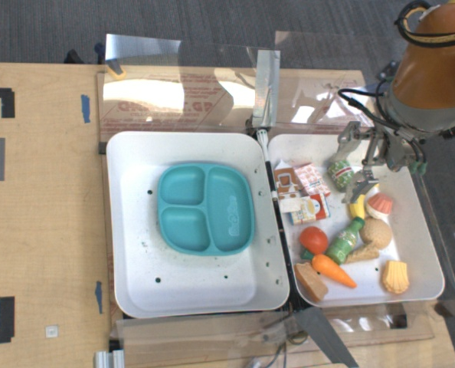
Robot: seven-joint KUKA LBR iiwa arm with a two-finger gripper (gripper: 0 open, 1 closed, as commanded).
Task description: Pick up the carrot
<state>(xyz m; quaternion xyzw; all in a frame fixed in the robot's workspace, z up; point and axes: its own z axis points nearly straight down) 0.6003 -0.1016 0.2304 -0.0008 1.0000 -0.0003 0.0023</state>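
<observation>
The orange carrot lies flat in the right bin, near the bin's front edge, green end pointing toward the tomato. My gripper hangs over the bin's far part, well behind the carrot and apart from it. Its fingers stand open with nothing between them, and a green can sits just below and to their left.
Packed around the carrot are a red tomato, a green bottle, a brown bread piece, a tan roll and yellow corn. Small cartons lie at the back left. The left bin bears a teal divided plate.
</observation>
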